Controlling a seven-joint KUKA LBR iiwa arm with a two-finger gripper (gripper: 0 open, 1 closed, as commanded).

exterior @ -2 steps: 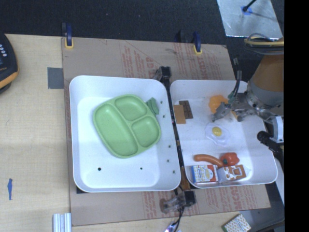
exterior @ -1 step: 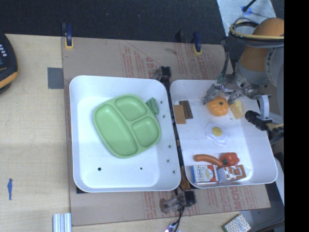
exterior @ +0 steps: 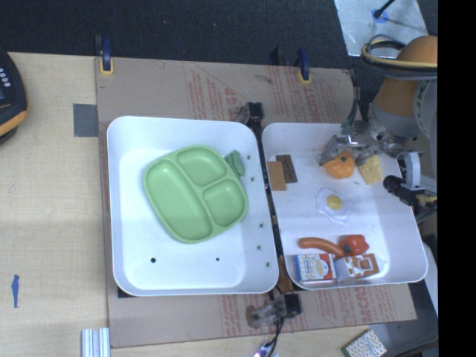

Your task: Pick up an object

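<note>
Gripper (exterior: pixel 346 149) down in right bin (exterior: pixel 394 270), metal fingers straddling rounded orange object (exterior: pixel 341 167) near bin's far side; fingers look closed on it. Pale yellow wedge (exterior: pixel 370 170) just beside. Flat brown block (exterior: pixel 282 172) near left wall. Fried-egg toy (exterior: pixel 333 203) mid-bin. Glossy sausage (exterior: pixel 321 245), red pepper (exterior: pixel 355 243), two small cartons (exterior: pixel 336 267) along near wall. Left bin (exterior: pixel 134 266) holds smooth green three-compartment plate (exterior: pixel 196 193).

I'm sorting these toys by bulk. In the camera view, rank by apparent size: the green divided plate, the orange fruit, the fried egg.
1. green divided plate, far the largest
2. orange fruit
3. fried egg

The last two look close; the order is unsure.
</note>
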